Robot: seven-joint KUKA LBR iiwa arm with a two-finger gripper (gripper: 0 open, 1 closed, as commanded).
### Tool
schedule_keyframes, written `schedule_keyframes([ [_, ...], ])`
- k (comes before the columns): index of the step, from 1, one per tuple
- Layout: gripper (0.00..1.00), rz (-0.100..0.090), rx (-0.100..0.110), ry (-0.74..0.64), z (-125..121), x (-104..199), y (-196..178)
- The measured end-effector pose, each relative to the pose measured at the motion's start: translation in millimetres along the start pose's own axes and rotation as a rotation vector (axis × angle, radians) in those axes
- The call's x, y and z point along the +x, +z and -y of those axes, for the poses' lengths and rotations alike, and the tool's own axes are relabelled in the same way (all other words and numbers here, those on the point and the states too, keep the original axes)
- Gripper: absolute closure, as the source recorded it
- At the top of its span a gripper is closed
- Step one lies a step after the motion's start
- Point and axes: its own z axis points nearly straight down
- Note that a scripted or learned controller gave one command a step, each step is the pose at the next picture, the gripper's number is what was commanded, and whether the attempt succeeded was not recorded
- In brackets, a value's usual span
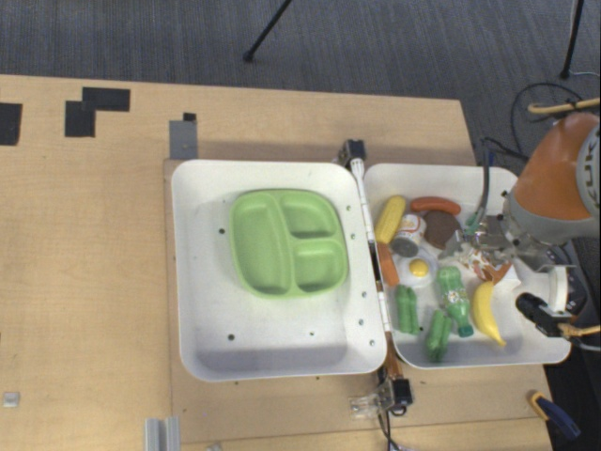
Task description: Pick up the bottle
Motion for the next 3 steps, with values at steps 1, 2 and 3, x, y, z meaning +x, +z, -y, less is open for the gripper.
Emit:
schedule_keyframes([
  [1, 0.0, 0.004, -0.016, 0.133, 15, 16, 5],
  [2, 0.0, 0.001, -0.016, 0.206, 15, 18, 6],
  [3, 0.0, -0.002, 0.017, 0.407, 24, 19, 17],
])
